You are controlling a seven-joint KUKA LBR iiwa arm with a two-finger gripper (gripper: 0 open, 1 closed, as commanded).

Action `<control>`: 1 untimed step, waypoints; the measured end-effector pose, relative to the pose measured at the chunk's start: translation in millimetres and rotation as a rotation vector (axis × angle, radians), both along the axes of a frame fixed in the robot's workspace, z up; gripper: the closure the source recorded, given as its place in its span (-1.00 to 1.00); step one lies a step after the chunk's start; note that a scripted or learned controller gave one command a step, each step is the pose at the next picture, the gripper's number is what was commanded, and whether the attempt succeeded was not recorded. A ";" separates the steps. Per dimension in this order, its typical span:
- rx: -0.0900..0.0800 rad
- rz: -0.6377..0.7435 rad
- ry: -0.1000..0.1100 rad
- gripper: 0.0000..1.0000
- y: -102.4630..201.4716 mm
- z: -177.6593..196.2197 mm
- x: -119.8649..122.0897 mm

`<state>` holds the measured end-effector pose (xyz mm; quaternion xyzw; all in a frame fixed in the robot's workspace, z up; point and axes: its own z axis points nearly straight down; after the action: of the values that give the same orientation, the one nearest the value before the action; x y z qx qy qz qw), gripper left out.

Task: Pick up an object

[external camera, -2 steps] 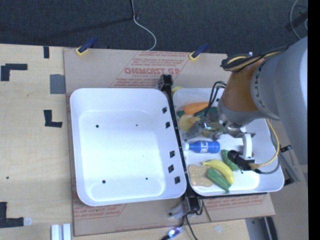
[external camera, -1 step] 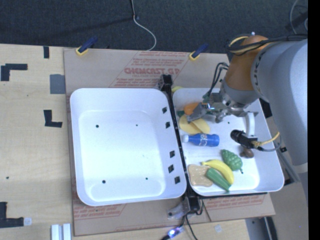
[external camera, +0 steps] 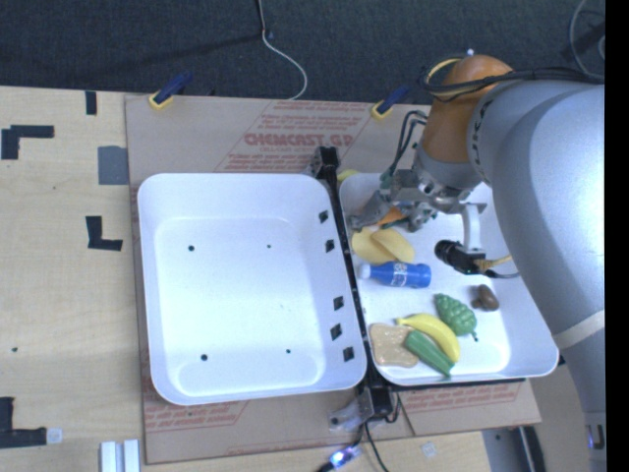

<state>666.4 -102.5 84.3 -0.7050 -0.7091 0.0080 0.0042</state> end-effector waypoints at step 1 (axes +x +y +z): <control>0.003 -0.010 -0.015 -1.00 -59.8 0.1 -30.1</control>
<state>636.3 -162.2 84.4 -0.7084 -0.7058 0.0017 0.0001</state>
